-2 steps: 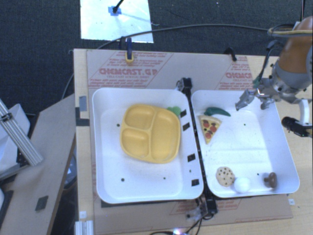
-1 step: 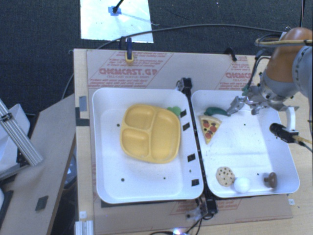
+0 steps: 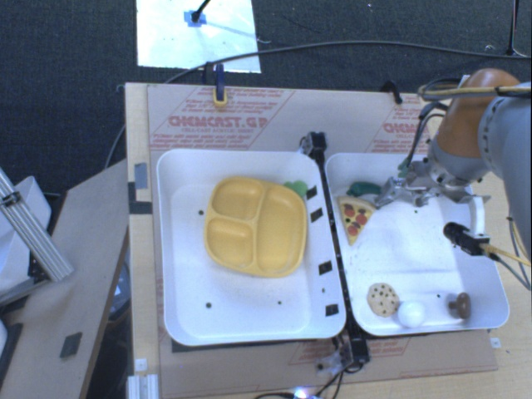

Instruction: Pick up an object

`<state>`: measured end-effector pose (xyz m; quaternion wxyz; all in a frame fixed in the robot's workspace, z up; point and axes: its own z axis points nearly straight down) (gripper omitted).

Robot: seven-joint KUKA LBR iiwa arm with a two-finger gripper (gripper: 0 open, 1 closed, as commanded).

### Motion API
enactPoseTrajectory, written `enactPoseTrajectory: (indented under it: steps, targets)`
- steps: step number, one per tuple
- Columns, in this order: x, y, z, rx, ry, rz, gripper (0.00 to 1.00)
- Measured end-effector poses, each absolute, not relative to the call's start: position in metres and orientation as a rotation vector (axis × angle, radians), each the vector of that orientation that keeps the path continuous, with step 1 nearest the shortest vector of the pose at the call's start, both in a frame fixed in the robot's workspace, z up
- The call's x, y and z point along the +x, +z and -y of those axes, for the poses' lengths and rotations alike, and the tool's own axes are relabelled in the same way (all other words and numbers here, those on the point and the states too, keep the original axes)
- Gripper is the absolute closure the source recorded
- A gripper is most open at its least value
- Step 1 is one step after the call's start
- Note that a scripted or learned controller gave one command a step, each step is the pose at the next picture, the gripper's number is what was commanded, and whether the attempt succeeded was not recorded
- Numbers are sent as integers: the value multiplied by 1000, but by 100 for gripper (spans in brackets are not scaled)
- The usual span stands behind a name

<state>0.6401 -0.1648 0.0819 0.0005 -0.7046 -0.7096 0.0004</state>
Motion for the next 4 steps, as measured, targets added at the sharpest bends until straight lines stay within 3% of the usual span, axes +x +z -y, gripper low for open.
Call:
enactPoseTrajectory:
  steps: [1,4]
  targets:
    - [642,96,165,-2215,-5,2235,100]
    - [632,266,165,-2219,-6,2233,100]
